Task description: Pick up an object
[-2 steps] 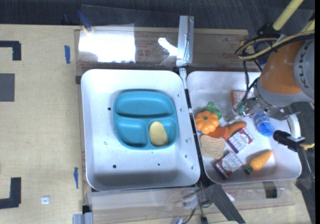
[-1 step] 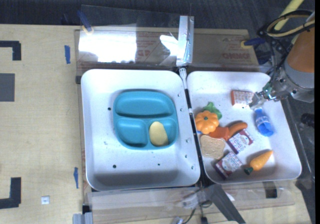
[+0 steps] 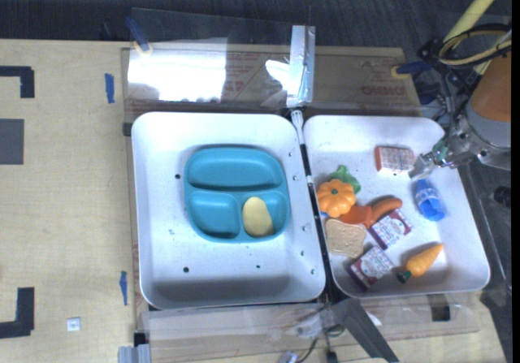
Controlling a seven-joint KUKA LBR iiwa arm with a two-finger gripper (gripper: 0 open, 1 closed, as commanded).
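Approach step: the pincer [image 3: 428, 160] hangs at the right bin's [image 3: 479, 272] far right edge, holding nothing; its spread I cannot tell. The blue bottle [image 3: 429, 199] lies just below it, so next it must descend and close

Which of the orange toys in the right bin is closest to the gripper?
The carrot near the bin's front right corner looks closest to the gripper; the orange pumpkin sits farther away, by the divider.
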